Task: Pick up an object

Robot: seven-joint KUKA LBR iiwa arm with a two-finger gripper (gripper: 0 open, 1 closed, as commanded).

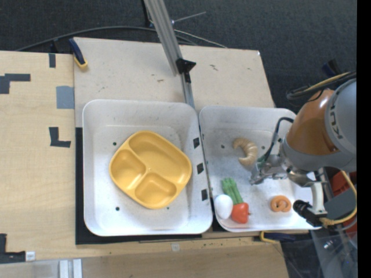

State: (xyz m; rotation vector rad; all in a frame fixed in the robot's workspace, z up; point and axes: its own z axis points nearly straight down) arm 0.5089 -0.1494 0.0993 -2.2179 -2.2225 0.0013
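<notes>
Egg (223, 204): white, at the near edge of the right bin (264, 116), touching the tomato on its right.
Tomato (240, 212): red, at the near rim, just below the green item.
Green item (232, 190): a leafy or stalk-like toy, lying just behind the egg and tomato, pointing away from the near rim.
Ring (280, 204): small, orange, doughnut-like, lying flat near the near right corner of the right bin, apart from the tomato.
Tray (151, 169): yellow, with three compartments, lying at a slant in the middle of the left bin (95, 155).
Gripper (259, 174): low over the floor of the right bin, between the croissant and the ring, just right of the green item; nothing can be seen between the fingers, and whether they are wide or narrow cannot be told.
Croissant (247, 150): tan, curved, in the middle of the right bin, just behind the gripper and close to it.
Arm (316, 135): grey with an orange band, reaching in from the right over the right bin's edge.
Surface (133, 68): pale board behind both bins, with a grey metal rail (165, 30) running across it at a slant.
</notes>
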